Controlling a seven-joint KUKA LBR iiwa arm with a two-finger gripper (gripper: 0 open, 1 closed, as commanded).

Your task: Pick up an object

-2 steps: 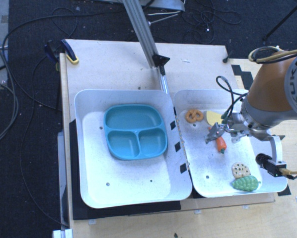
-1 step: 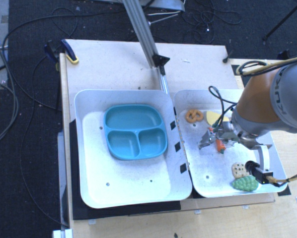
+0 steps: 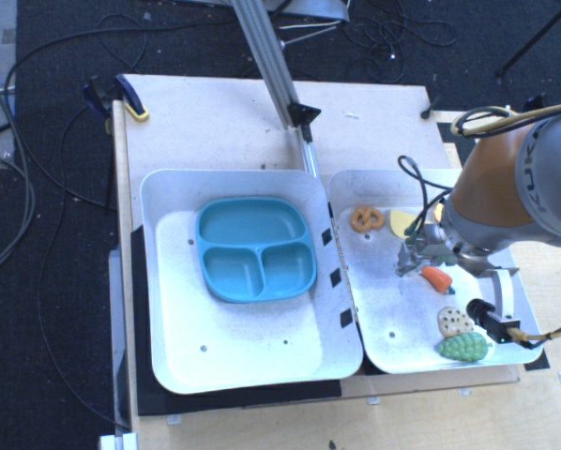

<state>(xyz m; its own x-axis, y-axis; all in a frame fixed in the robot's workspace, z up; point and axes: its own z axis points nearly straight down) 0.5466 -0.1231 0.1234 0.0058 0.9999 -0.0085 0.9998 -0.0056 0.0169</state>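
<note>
In the right bin (image 3: 384, 293) lie a brown pretzel (image 3: 366, 218), a yellow piece (image 3: 401, 223), a small orange carrot-like piece (image 3: 437, 278), a speckled cookie (image 3: 454, 322) and a green knobbly piece (image 3: 463, 348). My gripper (image 3: 413, 259) hangs low over the right bin, just left of the orange piece and below the yellow piece. The grey and orange arm (image 3: 506, 186) hides the bin's right part. Nothing can be seen held.
The left bin (image 3: 168, 326) holds a blue three-compartment tray (image 3: 257, 248). A slanted metal pole (image 3: 266, 50) crosses the bench top from the back. A black cable (image 3: 416, 181) loops above the gripper. Black clips sit along the divide between the bins.
</note>
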